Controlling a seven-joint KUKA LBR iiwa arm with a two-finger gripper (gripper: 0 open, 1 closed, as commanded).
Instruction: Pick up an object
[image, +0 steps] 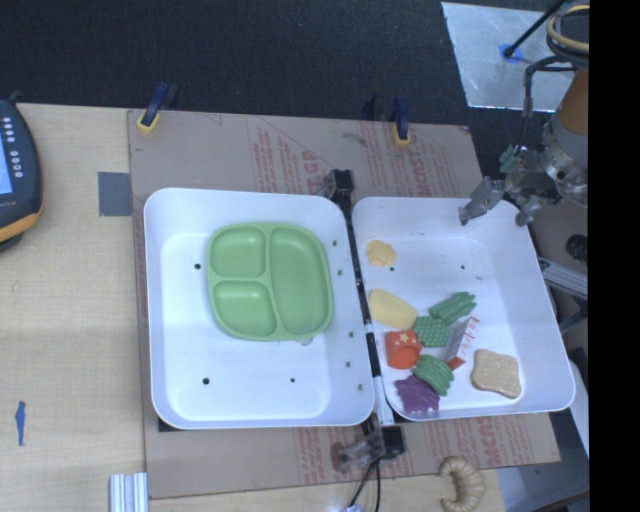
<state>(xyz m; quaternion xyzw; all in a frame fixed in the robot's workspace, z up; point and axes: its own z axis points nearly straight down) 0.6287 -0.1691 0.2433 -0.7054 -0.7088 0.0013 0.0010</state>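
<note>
You are looking down on a bench (70, 330) of pale wood, and the best landmark to steer by is the green divided plate (270, 280). Far to the left of that plate, at the picture's edge, a dark handheld pendant (15, 165) with an orange rim is lying on the wood. The plate itself is sitting in the left bin (180, 370), toward that bin's upper middle, with bare white floor showing below it.

Moving right of the plate, past the clips joining the two bins, you are seeing the right bin (510, 270), which is carrying the loose objects. Closest to the plate, a small pale yellow piece (380, 253) is lying level with the plate's upper half, and a larger yellow piece (392, 309) is lying level with its lower edge. Below and right of the plate, a red piece (403, 349), a purple piece (417, 396) and several green ribbed pieces (445, 320) are crowding together, touching or nearly so. Further right again, a tan bread-like slice (496, 373) is resting near the bin's lower right corner.

Well to the right of the plate and higher than it, the gripper (490, 203) is hanging over the right bin's upper right corner, apart from every object. You cannot tell from this angle whether the claw is wide or narrow; nothing is showing between its tips.
</note>
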